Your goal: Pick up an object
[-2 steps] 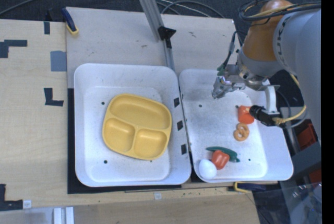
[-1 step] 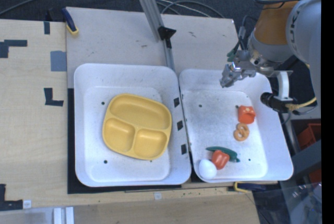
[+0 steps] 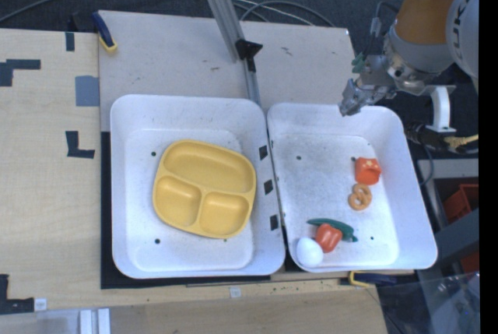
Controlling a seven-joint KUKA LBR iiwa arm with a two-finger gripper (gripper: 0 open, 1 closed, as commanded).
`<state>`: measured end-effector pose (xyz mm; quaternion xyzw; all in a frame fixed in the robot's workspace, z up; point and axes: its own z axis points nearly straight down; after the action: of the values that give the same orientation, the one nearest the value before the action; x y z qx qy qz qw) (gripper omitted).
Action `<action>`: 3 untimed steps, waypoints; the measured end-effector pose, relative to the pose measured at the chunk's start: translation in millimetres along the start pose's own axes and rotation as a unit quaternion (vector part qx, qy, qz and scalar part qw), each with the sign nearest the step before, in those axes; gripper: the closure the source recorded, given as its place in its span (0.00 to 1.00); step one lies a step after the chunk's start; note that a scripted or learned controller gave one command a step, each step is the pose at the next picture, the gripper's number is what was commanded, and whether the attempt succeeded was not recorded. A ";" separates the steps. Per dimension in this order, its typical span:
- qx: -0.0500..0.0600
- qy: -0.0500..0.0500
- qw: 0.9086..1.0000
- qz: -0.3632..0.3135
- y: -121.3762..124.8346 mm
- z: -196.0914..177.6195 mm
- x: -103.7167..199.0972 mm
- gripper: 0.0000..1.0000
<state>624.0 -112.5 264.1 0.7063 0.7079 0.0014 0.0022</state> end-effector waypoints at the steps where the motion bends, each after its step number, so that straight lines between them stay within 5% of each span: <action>1: 0.003 0.001 1.000 -0.001 -25.5 -1.9 48.4 1.00; 3: 0.005 0.001 1.000 -0.002 -60.9 31.2 133.1 1.00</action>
<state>563.0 20.4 232.5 0.7052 0.7090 -0.0014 -0.0019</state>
